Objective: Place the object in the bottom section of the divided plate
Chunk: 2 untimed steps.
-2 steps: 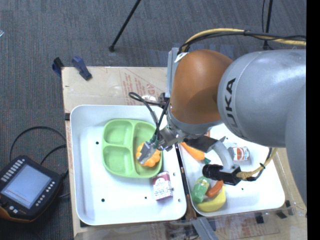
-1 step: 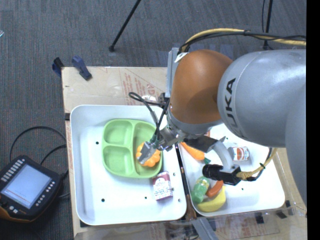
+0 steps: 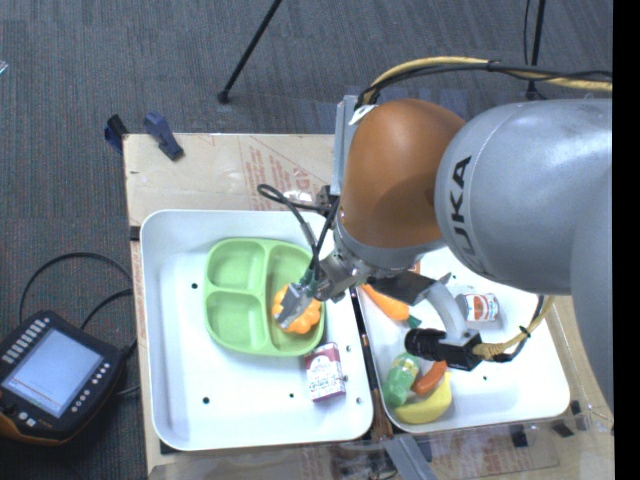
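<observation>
A green divided plate (image 3: 232,313) lies in the left white bin (image 3: 180,388), with two small sections on its left and one long section on its right. An orange object (image 3: 313,315) rests at the near end of that long section. My gripper (image 3: 297,306) is down on top of the orange object, which shows on both sides of it. The arm's orange band and grey body hide the plate's far right rim.
A small red and white carton (image 3: 326,372) lies just below the plate in the left bin. The right bin (image 3: 520,393) holds a carrot (image 3: 388,303), a red-labelled can (image 3: 481,308), a green item (image 3: 400,376) and a banana (image 3: 428,406). A teach pendant (image 3: 50,370) sits on the floor at left.
</observation>
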Each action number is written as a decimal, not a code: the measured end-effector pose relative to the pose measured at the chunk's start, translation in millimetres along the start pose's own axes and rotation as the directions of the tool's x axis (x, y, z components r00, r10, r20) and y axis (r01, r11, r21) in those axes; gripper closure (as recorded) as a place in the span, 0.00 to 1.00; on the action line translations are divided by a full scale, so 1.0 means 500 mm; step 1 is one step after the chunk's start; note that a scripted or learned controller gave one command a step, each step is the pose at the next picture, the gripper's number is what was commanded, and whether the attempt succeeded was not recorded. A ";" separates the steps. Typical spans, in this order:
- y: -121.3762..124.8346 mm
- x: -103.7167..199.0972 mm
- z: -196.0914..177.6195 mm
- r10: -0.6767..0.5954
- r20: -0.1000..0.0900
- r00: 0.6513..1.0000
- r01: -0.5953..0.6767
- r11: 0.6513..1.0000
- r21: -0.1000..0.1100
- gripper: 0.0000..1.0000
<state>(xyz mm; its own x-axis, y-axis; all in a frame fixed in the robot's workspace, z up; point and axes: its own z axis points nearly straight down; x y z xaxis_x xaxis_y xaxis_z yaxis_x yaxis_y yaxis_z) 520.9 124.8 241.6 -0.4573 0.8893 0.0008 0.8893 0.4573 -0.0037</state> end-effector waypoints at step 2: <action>0.000 0.000 0.000 0.000 0.000 1.000 0.000 1.000 0.000 0.00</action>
<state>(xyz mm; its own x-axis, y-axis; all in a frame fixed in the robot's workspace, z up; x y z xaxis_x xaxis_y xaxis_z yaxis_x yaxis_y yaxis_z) 520.9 124.8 241.6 -0.4573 0.8893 0.0008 0.8893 0.4573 -0.0037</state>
